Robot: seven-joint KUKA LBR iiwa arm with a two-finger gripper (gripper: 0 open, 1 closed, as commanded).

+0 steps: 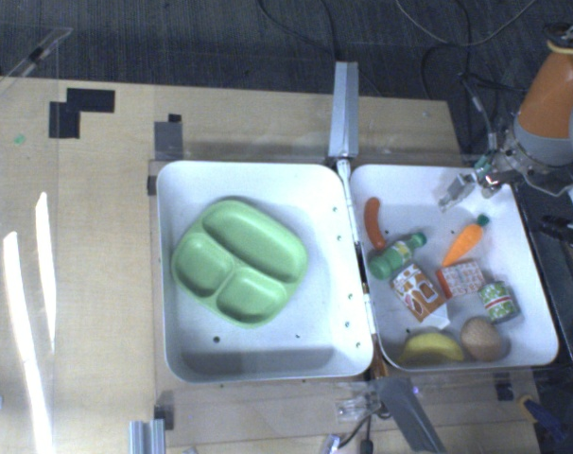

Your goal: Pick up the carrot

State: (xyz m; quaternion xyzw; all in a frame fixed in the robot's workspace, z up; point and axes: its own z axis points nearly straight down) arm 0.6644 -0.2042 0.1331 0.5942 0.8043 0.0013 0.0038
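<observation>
A pale wood counter (78,282) meets dark carpet at the top, where black cables loop. The left bin (173,348), smooth white plastic, holds a glossy green divided plate (239,261). A metal bar (344,112) rises above the seam. Using the carrot (463,241) as landmark in the right bin (542,343): a red sausage (373,221) and green bottle (396,253) lie left of it, printed cartons (419,291) below, a banana (431,348) further down. The gripper (468,183) hovers just above it; whether the jaws are spread cannot be told.

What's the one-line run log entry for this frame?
gripper: above right bin's top edge | carrot: lying in bin, ungrasped | phase: approach
</observation>
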